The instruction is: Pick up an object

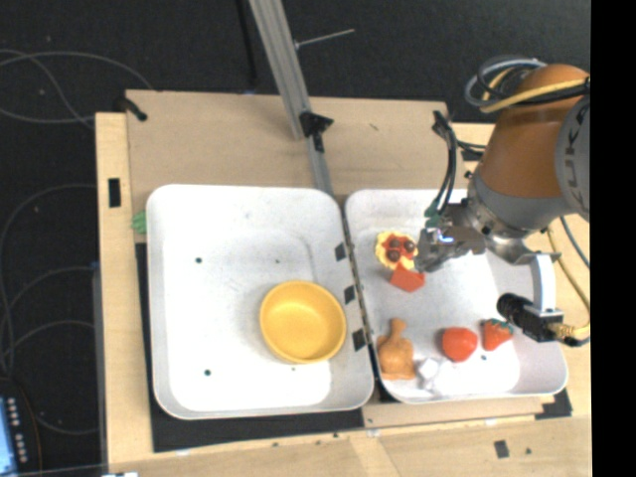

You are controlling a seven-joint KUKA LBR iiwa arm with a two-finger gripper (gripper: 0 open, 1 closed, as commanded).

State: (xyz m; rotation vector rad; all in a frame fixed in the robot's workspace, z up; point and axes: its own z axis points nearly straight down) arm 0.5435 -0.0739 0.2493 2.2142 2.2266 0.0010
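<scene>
My gripper hangs low over the upper left part of the right bin. Just to its left lies a yellow toy with red and dark spots. A small red block sits directly below the gripper, close to its tip or touching it. Further toward the front of the same bin lie an orange-brown drumstick-shaped toy, a red tomato, a strawberry and a small white object.
A yellow bowl stands in the left bin, near its right wall. A grey metal post slants up from the ridge between the bins. A black fitting with a cable hangs over the right bin's right side.
</scene>
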